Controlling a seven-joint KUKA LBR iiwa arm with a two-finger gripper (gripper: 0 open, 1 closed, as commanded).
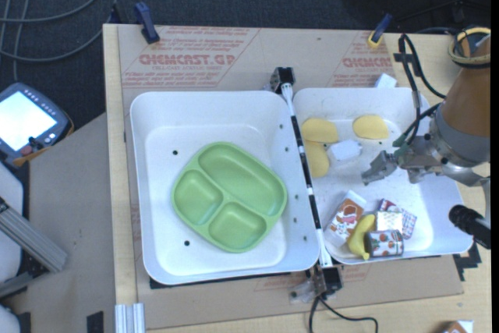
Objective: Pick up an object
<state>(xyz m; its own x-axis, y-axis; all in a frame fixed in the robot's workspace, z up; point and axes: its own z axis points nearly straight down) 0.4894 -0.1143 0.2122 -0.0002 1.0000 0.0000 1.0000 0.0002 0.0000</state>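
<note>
At the bottom of the frame, a cable clamp [321, 282] sits on the front edge of the cardboard-covered worktop [234, 54], where the two white bins meet. Just above it, in the lower right of the right bin [405, 99], lies a small heap of objects: a yellow toy banana [360, 235] rests across a printed snack packet [345, 217], with a red-and-white can [383, 243] touching it on the right and a patterned carton [395, 219] just behind. In the centre of the left bin [148, 191] sits a green divided tray [228, 196], tilted on the diagonal. At mid right, the gripper [380, 168] of the grey arm [466, 117] hangs over the right bin's middle, its dark jaws slightly parted and closed on nothing, above bare white floor between the heap and the pale pieces beyond. Farther up the bin, three yellow rounded pieces [319, 130] lie near the divider and upper wall, with a white block [345, 150] among them. At the far edge of the worktop, blue clamps [145, 21] grip the board.
</note>
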